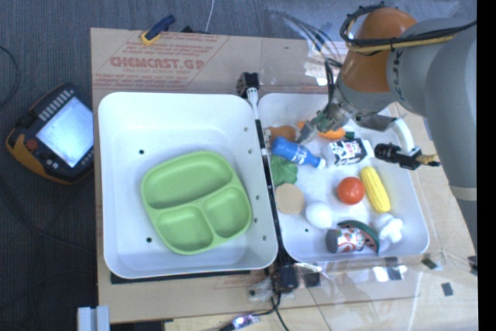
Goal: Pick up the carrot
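We see the claw (324, 122) lowered at the back of the right bin (411, 240), but we cannot tell whether it is open or closed. Orange carrot (335, 133) pieces lie just beside it, one partly behind a glossy blue bottle (296, 153). Nearby sit a round red tomato (350, 190), a ribbed yellow corn cob (377, 188) and a smooth white egg (318, 214). The left bin (124, 128) holds a green compartment plate (198, 201).
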Tool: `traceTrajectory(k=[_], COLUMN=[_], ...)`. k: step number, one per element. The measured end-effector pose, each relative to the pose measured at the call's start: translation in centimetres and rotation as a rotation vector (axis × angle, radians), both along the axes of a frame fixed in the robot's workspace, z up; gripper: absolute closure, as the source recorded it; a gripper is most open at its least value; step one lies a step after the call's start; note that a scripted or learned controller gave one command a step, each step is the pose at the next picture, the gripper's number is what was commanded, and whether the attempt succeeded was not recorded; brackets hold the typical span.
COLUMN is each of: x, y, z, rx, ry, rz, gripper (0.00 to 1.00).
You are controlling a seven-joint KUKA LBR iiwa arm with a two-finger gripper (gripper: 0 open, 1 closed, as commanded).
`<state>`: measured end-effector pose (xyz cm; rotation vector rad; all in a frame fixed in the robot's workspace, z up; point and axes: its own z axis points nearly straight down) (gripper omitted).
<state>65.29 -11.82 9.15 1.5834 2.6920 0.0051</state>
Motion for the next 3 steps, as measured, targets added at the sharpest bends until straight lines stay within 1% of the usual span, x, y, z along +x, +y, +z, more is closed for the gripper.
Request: traceTrajectory(k=[1,2,3], x=[-1.1,-1.5,-4.0], y=[-5.6,-5.5,-8.1], z=[0.0,-0.3,-0.1], rx=[0.0,0.009,0.016], ry=[-0.002,0.018,0.007], rz=[0.297,0.298,0.288], gripper=[1.0,0.0,0.0])
